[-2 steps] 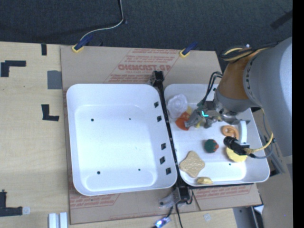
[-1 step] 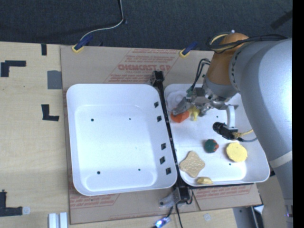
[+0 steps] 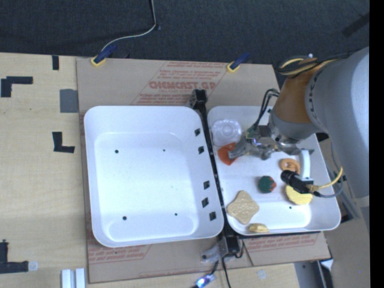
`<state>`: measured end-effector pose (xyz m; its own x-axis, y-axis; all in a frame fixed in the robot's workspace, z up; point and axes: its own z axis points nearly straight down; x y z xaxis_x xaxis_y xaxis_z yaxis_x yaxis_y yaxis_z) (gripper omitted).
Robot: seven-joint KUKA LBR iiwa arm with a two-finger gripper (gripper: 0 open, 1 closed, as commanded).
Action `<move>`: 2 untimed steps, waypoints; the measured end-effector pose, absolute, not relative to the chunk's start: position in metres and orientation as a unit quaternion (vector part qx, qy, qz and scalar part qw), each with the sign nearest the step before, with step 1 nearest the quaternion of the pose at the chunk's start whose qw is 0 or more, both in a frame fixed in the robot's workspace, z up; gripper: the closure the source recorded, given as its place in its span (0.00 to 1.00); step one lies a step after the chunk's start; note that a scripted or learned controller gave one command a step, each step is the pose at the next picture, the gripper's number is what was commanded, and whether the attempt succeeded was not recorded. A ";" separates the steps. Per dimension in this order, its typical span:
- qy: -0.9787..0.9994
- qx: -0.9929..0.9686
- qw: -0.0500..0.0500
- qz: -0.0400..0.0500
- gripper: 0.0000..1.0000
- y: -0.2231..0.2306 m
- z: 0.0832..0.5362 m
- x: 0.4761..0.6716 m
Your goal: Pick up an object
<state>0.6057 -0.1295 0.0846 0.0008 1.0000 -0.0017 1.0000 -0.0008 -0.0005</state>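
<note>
My gripper is low in the right bin, at its upper left part, reaching leftward from the grey arm with the orange band. Its tip is right against a small orange-red object by the bin's left wall. Just above that lies a clear round plastic piece. Further down the bin lie a green ball, a tan cracker-like piece, a yellow banana, a small orange ring and a small yellow bit.
The left bin stands alongside, split from the right one by a black-clipped divider. Both rest on a cardboard sheet. A cable trails across the dark backdrop behind.
</note>
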 end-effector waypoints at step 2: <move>0.706 0.709 -0.004 -0.007 0.00 -0.098 0.083 0.665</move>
